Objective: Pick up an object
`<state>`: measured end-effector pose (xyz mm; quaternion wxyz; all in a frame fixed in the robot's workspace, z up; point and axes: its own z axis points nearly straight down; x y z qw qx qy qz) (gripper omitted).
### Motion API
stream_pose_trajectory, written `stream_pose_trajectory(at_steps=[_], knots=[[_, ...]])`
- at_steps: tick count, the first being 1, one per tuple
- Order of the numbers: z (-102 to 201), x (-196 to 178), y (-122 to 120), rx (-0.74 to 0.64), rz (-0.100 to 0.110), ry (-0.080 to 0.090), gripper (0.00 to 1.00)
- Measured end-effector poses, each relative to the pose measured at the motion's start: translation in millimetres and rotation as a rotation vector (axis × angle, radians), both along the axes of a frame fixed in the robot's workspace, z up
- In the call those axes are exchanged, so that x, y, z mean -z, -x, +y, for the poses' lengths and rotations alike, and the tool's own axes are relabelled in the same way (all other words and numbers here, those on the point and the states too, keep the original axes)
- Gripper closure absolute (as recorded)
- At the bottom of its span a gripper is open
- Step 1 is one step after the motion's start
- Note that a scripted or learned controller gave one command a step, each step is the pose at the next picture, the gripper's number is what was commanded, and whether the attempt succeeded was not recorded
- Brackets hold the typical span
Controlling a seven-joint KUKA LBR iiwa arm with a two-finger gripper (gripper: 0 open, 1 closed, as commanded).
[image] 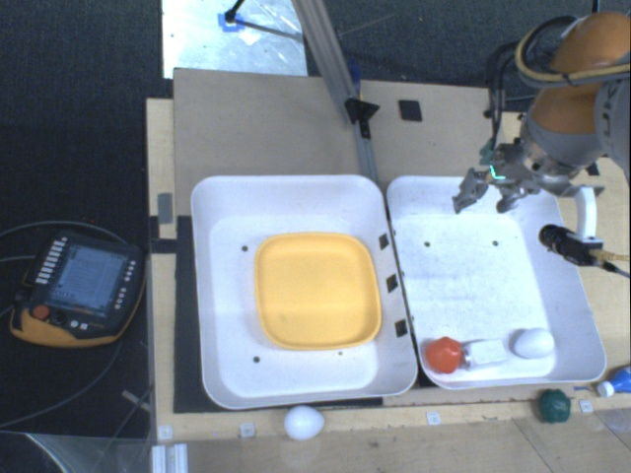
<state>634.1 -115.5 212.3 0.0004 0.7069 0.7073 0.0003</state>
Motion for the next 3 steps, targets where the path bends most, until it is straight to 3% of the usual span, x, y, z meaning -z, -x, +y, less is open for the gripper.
stream_pose_trajectory(at_steps=[1, 3], knots=[[0, 0, 0, 0.000, 0.000, 0.000, 0.00], [11, 96, 2, 0.000, 0.003, 0.000, 0.00]])
